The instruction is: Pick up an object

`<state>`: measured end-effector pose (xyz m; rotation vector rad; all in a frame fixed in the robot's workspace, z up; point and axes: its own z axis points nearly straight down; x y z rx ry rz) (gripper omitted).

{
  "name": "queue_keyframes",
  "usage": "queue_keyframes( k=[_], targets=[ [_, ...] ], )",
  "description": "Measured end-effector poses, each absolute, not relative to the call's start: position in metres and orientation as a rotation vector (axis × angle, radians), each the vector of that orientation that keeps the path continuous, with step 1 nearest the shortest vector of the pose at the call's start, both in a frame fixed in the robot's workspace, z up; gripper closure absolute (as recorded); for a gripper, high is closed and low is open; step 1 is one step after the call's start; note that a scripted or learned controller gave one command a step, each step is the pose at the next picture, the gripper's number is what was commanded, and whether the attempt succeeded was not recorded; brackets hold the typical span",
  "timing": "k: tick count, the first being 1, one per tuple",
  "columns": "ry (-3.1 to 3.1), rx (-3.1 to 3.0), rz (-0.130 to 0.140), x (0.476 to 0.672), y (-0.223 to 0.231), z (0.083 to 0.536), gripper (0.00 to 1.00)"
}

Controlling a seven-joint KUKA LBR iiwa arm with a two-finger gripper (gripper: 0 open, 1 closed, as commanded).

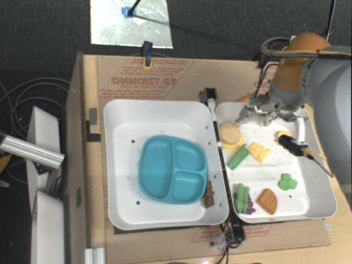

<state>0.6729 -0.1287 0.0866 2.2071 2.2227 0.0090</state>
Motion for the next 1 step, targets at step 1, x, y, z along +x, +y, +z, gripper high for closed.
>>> queue_keyframes(
  k=[1],
  targets=[
    [2.218, 2.227, -0.002, 0.6029, -0.1885, 0.085, 0.0]
  ],
)
